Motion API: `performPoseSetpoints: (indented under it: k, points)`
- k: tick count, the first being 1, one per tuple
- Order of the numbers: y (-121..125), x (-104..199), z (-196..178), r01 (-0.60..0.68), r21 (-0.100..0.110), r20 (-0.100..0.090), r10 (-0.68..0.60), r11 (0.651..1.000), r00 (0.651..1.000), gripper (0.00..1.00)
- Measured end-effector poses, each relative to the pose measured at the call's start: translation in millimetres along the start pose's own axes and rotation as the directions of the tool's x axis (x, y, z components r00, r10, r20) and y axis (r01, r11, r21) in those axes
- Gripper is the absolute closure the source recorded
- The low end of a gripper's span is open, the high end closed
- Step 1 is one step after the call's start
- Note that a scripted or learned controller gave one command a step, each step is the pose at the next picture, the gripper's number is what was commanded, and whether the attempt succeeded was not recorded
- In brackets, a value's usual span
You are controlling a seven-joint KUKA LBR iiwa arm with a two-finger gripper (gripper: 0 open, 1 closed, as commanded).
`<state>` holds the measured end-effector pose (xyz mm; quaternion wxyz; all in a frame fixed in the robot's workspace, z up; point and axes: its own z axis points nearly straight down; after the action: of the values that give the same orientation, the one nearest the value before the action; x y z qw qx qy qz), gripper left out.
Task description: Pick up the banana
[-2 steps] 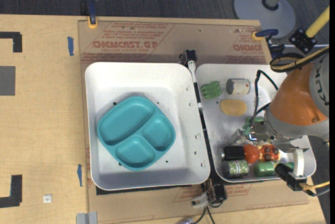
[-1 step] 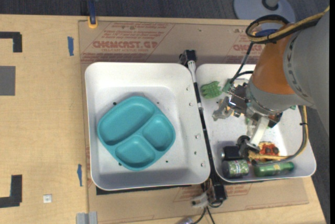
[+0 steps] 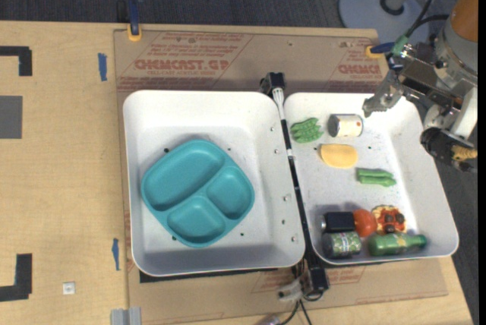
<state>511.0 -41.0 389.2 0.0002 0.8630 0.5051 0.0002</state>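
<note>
The smooth yellow banana piece [image 3: 339, 156] (flat and rounded) lies in the shallow white right bin [image 3: 437, 198]. The grey metal gripper [image 3: 377, 105] hovers near its top edge, claw state unclear.

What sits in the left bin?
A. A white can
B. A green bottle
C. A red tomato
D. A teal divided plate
D: the teal plate lies in the left bin; the bottle and can are in the right bin.
</note>
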Motion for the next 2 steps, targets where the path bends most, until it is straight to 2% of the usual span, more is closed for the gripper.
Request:
performPoseSetpoints:
  k: [1,2]
  points:
    - [-54.4,46.8,170.6,-0.102,0.004,0.001,0.102,0.995,0.995,0.0]
    - [-50.5,24.1,205.0,-0.483,0.005,0.003,0.483,0.876,0.876,0.0]
